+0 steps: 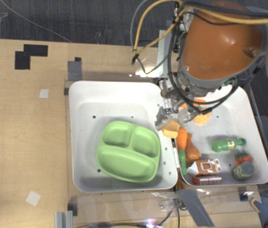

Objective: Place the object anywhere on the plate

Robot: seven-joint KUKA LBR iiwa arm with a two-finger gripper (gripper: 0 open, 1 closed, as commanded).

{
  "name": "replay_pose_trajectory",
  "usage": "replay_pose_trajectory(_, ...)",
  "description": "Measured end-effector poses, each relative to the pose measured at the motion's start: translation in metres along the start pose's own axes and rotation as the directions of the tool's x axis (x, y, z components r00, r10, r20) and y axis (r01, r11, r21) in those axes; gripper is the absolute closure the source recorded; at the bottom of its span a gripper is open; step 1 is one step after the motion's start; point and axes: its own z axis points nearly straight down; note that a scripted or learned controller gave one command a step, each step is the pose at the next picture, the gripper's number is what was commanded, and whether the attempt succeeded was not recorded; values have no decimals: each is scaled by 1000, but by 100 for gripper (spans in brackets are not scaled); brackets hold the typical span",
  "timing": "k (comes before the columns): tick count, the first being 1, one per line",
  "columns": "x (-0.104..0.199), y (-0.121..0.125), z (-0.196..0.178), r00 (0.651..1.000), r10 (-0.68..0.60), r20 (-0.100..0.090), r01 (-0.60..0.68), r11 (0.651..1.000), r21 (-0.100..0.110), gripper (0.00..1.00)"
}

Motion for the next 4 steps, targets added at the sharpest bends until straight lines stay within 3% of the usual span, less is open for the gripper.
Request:
replay_pose_trajectory(1, -41, 31, -6, 997, 77, 2, -77, 997, 0, 100)
replay_pose_trajectory(2, -31, 8, -14, 976, 219, 2, -219, 976, 1, 100)
replay_pose_trajectory(3, -27, 41, -9, 982, 188, 1, -188, 982, 0, 100)
replay_pose_trajectory(4, 20, 13, -17, 966, 257, 0, -257, 966, 2, 100)
